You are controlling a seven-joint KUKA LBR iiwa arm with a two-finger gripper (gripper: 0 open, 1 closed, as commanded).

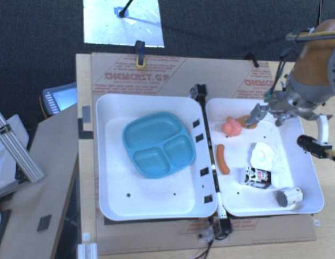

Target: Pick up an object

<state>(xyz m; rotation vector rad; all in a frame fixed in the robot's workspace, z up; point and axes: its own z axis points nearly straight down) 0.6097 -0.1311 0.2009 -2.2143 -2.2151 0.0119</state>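
In the left bin (108, 198) a blue divided plate (158, 143) is lying untouched. Across the divider, the right bin (313, 198) is holding a pink lump (231, 127), an orange sausage (223, 159), a white crumpled piece (262, 155), a small black-and-white box (256, 177) and a grey cylinder (288, 196). Above the bin's far edge the gripper (260, 114) is hovering, its end just beside something orange (245, 121) near the pink lump; whether it is spread or pinched I cannot tell. It looks to be lining up for a grab, nothing picked yet; next it needs to be lowering squarely over one item.
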